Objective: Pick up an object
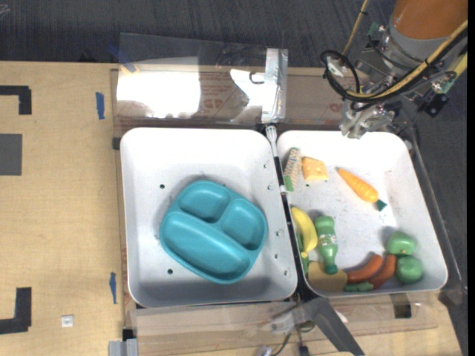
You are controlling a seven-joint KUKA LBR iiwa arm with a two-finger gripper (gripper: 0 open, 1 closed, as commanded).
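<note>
- The gripper [359,122] hangs over the far rim of the right bin [427,191], near its far corner; whether it is spread or pressed together cannot be told from this slant, and nothing shows in its grasp.
- The carrot [358,185] lies on the bin floor just below the gripper in the view, nearer the camera, orange with a green end pointing away from the gripper; it is the closest piece and lies apart from it.
- The orange-yellow wedge [314,169] sits to the gripper's left and a little nearer the camera, beside a striped piece [290,167] against the bin's left wall.
- Well apart from the gripper, along the near side of the bin (the crowded end), lie a banana [304,229], a green bottle-shaped toy [326,240], a red sausage-like piece [369,268] and a green pepper [404,256].
- The left bin [141,199], far to the gripper's left, holds a teal divided tray [214,231].
- Both bins rest on the worktop [52,199].
</note>
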